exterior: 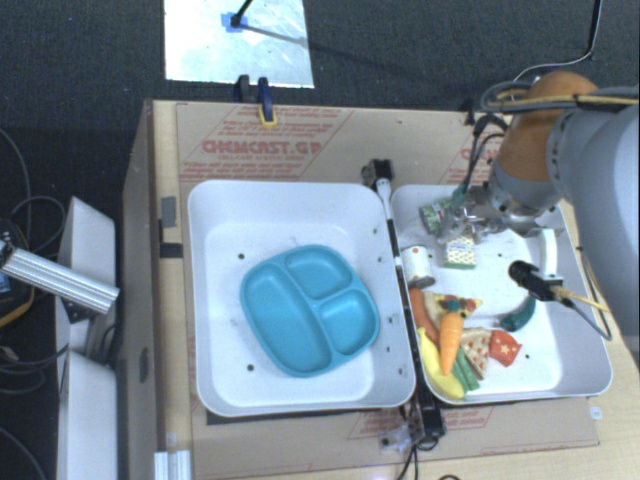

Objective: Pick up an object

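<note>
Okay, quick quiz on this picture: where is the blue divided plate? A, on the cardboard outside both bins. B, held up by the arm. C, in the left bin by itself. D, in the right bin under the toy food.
C: the blue divided plate lies flat on the floor of the left bin, while the toy carrot and the other small items sit in the right bin.

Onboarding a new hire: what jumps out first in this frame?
The blue tray lying alone in the left bin. Then the toy food heap, carrot included, at the right bin's near-left corner. The arm reaches in from the right, its pincer over that bin's far end.
</note>
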`<state>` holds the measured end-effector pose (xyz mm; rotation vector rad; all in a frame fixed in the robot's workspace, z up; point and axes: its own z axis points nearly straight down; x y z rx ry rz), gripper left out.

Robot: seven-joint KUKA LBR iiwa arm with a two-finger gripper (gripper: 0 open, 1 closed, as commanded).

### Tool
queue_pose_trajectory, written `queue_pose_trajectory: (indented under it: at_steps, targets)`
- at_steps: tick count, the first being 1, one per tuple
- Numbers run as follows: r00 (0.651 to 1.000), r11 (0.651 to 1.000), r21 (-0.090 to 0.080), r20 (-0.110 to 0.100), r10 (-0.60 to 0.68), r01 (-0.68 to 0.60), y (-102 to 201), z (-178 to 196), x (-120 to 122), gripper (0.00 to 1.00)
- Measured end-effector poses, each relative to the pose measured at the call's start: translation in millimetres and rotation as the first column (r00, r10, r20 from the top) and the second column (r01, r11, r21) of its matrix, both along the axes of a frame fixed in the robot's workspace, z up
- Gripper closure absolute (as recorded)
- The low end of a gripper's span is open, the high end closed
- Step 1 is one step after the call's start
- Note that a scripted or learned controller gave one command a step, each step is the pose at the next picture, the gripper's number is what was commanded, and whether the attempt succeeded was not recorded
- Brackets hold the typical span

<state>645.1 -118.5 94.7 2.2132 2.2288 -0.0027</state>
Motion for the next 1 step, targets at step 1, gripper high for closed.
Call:
queue_pose_trajectory:
  at_steps: [1]
  targets:
    - [1.000,1.000,0.003,0.003,-0.002,0.002,65.9,90.4,-75.1,1.00]
